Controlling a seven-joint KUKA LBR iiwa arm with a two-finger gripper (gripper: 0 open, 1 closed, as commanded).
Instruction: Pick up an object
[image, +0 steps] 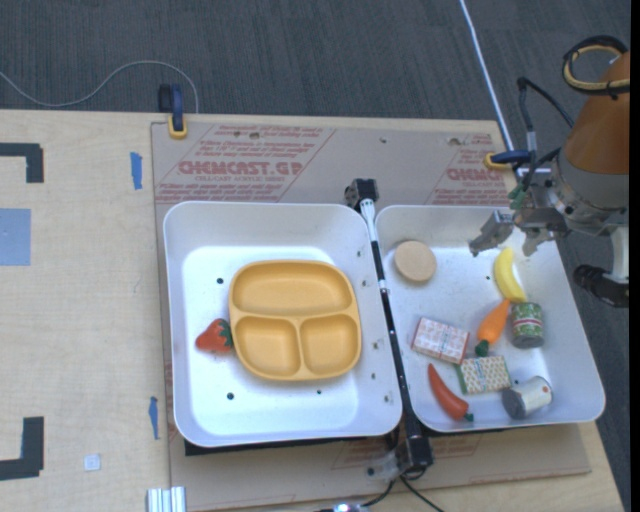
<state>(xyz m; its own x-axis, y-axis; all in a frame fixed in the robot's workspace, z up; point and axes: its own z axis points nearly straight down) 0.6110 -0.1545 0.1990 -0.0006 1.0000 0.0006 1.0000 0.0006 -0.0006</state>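
Bananas aside, nothing is lying as near the claw (512, 236) as the small yellow banana (509, 274) that is resting in the right bin (590, 385), up by its far right corner. The claw is hovering just above the banana's upper end, its two fingers spread apart with nothing between them. The grey arm (600, 150) with its orange band is reaching in from the right edge.

Other toys are sharing the right bin. A round tan disc, perhaps a cookie (414, 262), is sitting near the bin's far left side. An orange carrot (492, 325) is lying at a slant just below the banana, and a small green-labelled can (527, 324) is lying just beside the carrot on its right. A pink patterned block (441, 340) is lying toward the middle, with a green-and-cream patterned block (485, 375) just below and right of it. A red chili pepper (448, 392) is lying along the near left side, and a grey cylinder (527, 396) is resting in the near right corner.

In the left bin (190, 225) a yellow three-compartment plate (295, 319) is sitting in the middle, and a red strawberry (214, 338) is touching its left rim. Both bins are standing on a printed cardboard sheet (250, 165) on the pale wooden bench (80, 300).
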